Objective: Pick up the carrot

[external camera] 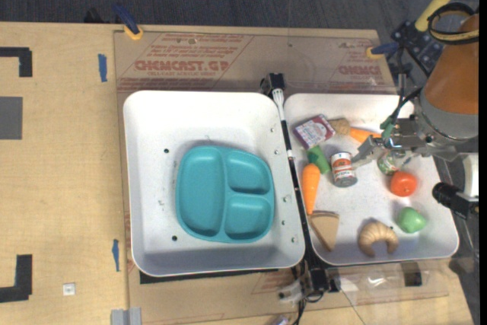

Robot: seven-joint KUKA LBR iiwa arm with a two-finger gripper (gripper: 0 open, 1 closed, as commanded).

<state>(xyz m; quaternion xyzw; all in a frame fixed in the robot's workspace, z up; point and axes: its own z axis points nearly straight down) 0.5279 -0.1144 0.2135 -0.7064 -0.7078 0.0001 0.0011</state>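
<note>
Surface (61,164): tan board w/ black corner marks and blue tape bits at far left, lots of open room there.

Left bin (144,186), white, shallow, rounded corners. Holds a teal tray (225,194) w/ three compartments, smooth plastic, sitting centre. Bare white margin all round it, widest at 12 o'clock.

Right bin (437,240) butts against the left one; the shared rim runs approx 12 to 6. Crowded. Carrot (310,186) is orange, tapered, w/ a green top (317,161). It lies along the bin's left wall, point toward 6 o'clock, thick end at 12. Tight on the wall side; some bare floor to its right.

- Purple packet (311,132) at the carrot's 12, near the back-left corner.
- Small can (343,169) w/ red label, at its 2 o'clock, just beside.
- Tan wedge (326,228) at its 5, near the front rim.
- Brown croissant shape (377,237) further right, along the front rim.
- Red round item (403,183) and green round one (412,220) toward the right wall.

Arm (453,80) enters from 3 o'clock, orange band above the wrist, reaching down over the bin's back-right part. Gripper (396,141) sits low near a second orange piece (361,136), well apart from the carrot. Fingers: can't tell if apart or together, too cluttered.
</note>
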